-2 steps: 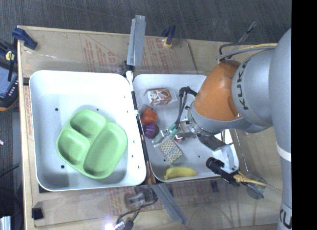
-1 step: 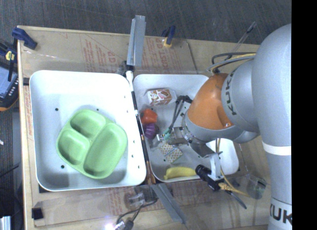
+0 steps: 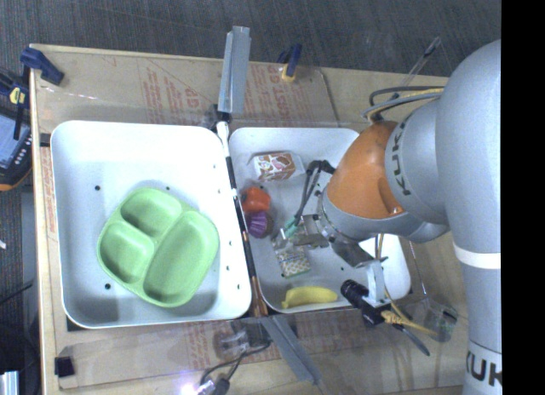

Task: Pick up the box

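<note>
The gripper (image 3: 294, 244) hangs low in the right bin (image 3: 341, 136), over a small speckled item; whether it grips anything I cannot tell. The box (image 3: 274, 165) lies beyond it, near the far wall, long axis crosswise.

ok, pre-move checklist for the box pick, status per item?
1. Target in view: small box with red and white print lies near the far edge of the right white bin: ok.
2. Box top clear of clutter: nothing on it; round red-orange item sits just below, apart: ok.
3. End effector over target: it is mid-bin, above a clear speckled packet, not the box: not ok.
4. Box held: not ok.
5. Finger opening: cannot tell.
6. Other clutter: yellow banana near front wall, away from the box: ok.
</note>
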Controlling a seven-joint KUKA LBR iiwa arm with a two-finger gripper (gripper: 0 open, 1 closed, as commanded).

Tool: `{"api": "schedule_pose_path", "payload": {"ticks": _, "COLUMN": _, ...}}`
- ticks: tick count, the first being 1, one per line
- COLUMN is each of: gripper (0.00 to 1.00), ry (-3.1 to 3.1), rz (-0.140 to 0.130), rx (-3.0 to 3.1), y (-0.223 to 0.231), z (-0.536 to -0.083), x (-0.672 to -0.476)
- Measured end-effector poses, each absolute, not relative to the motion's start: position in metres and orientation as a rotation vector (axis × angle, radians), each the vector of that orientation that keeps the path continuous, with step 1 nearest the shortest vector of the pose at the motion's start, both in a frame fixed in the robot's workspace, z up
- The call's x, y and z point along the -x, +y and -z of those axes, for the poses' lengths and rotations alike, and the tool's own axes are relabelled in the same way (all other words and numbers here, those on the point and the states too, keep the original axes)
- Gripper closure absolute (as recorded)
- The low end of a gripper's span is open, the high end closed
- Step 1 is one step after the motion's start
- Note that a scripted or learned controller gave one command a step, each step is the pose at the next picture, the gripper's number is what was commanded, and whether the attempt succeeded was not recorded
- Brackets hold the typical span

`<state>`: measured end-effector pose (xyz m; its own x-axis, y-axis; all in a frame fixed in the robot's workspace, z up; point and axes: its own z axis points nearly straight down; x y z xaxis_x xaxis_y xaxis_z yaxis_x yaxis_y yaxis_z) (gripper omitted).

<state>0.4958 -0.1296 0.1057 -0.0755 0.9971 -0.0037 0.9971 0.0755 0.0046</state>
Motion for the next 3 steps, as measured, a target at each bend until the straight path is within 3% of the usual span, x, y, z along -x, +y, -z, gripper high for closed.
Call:
{"api": "schedule_pose_path", "payload": {"ticks": 1, "gripper": 1.0, "ry": 2.568, "rz": -0.001, "rx": -1.807, "y": -0.132, "z": -0.199, "x": -0.5}}
{"api": "schedule_pose_path", "payload": {"ticks": 2, "gripper": 0.0, "ry": 2.569, "rz": -0.001, "rx": -1.807, "y": -0.132, "z": -0.199, "x": -0.5}}
{"api": "schedule_pose_path", "payload": {"ticks": 3, "gripper": 0.0, "ry": 2.566, "rz": -0.004, "rx": -1.81, "y": -0.131, "z": -0.094, "x": -0.478}}
